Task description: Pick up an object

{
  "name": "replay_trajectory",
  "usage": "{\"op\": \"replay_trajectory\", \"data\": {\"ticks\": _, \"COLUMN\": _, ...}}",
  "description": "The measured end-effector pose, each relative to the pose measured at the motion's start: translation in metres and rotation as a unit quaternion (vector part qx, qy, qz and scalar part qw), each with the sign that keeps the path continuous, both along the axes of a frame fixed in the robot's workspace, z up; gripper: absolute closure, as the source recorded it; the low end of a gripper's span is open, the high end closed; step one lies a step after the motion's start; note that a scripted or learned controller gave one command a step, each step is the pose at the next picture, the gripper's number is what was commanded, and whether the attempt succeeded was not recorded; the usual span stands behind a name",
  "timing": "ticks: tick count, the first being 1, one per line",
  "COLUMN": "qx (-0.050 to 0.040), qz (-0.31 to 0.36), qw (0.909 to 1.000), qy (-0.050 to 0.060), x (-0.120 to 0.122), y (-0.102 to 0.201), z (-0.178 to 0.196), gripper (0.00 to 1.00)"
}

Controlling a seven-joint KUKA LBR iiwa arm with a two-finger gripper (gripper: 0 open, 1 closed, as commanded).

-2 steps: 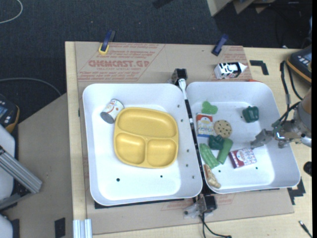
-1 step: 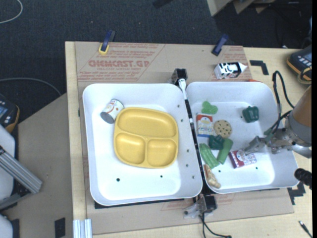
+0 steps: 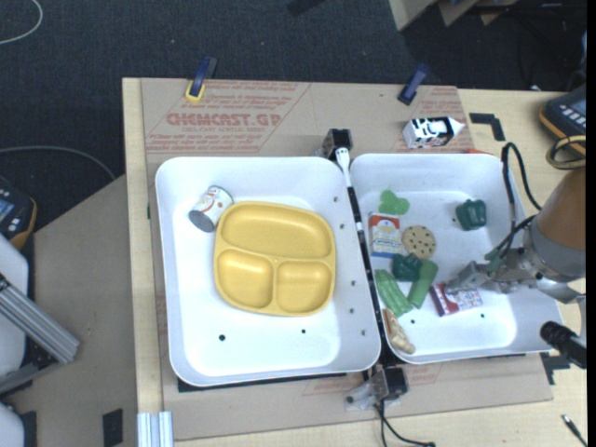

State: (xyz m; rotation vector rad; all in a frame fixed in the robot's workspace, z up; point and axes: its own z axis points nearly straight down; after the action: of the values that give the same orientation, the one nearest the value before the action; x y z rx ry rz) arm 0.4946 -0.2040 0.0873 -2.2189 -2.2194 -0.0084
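Two white bins sit side by side on the bench (image 3: 279, 110). In the right bin (image 3: 484, 329), the claw (image 3: 466, 276) hangs low at the right edge, just above a red-and-white packet (image 3: 456, 298); whether its fingers are apart cannot be told. The left bin (image 3: 186, 277) carries a yellow divided plate (image 3: 275, 256).

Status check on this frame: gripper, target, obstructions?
Gripper low in right bin, at the red-and-white packet; grasp unconfirmed. Green pieces crowd just left. Yellow divided plate sits in left bin.

bench (image 3: 233, 119) — two white bins (image 3: 177, 250)
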Motion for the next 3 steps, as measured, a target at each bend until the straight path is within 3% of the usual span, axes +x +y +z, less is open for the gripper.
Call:
{"op": "replay_trajectory", "data": {"ticks": 1, "qx": -0.002, "qz": 0.0, "qw": 1.0, "qy": -0.005, "x": 0.002, "y": -0.001, "z": 0.014, "gripper": 1.0}}
{"op": "replay_trajectory", "data": {"ticks": 3, "qx": -0.0052, "qz": 0.001, "qw": 1.0, "qy": -0.004, "x": 0.008, "y": -0.001, "z": 0.12, "gripper": 1.0}}
